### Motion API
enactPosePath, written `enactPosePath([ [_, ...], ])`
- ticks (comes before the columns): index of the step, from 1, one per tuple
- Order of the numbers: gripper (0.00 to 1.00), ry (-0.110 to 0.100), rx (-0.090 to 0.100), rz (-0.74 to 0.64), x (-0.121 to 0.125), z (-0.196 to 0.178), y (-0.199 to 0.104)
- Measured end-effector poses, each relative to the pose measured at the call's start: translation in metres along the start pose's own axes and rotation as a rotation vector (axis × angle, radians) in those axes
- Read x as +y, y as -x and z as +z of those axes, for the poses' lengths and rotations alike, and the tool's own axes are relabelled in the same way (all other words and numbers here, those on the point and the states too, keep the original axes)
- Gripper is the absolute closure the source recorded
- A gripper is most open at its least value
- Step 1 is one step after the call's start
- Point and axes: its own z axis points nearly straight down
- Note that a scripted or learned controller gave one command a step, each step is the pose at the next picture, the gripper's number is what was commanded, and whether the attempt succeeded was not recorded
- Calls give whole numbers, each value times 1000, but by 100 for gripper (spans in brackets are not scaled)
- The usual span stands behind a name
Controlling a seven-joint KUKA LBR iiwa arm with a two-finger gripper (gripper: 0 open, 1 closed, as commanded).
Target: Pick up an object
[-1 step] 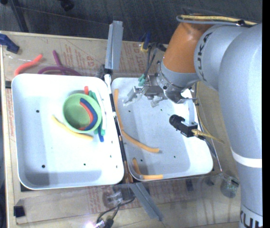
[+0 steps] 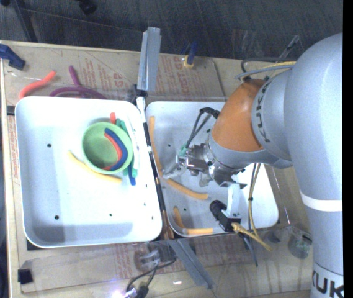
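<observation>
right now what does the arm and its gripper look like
The arm is bulky, rounded and light grey, with an orange band above the wrist and dark KUKA lettering on its casing. A white ring circles its lower segment. Thin dark cables loop from the wrist to the small metallic gripper, and yellowish cables hang beneath.

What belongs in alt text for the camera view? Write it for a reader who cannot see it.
Seen from above, a grey and orange robot arm reaches from the right, its hand low in the right white bin among yellow sticks. The left white bin holds a green bowl with red and blue curved pieces.
</observation>
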Motion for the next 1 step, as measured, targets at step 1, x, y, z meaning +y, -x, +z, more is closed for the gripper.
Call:
enactPosePath([
  [1,0,17,3,-183,-24,32,25],
])
